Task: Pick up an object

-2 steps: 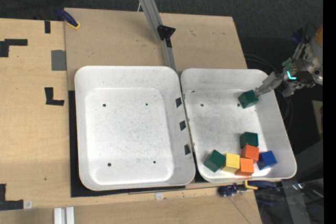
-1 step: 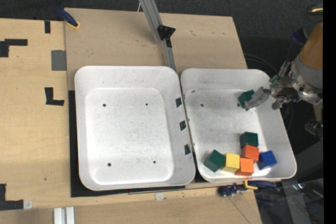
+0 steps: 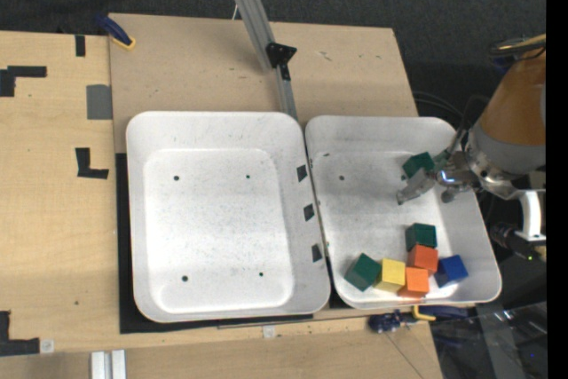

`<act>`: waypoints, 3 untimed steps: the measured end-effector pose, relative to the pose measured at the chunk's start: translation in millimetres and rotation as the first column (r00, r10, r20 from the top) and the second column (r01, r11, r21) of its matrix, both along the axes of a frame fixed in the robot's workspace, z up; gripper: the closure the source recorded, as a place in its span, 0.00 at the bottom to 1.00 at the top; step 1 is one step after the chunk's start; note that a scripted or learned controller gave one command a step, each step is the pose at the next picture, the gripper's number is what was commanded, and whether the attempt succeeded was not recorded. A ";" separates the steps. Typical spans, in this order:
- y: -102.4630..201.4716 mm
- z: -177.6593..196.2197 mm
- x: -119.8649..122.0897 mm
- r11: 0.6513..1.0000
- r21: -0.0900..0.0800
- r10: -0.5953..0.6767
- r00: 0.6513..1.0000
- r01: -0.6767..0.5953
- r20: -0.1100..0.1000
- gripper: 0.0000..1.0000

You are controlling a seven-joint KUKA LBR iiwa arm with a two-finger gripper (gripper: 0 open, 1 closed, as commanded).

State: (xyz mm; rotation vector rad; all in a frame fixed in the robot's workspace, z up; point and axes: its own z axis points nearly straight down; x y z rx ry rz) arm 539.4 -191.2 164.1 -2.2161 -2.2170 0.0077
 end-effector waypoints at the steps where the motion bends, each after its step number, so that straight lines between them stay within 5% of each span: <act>1: 2.6 -63.8 -6.8 1.000 0.000 0.000 1.000 0.000 -0.001 0.00; 2: 2.7 -50.2 -4.8 1.000 0.000 0.001 1.000 -0.001 0.005 1.00; 3: 5.5 -7.1 0.3 1.000 -0.002 0.001 1.000 -0.001 0.012 1.00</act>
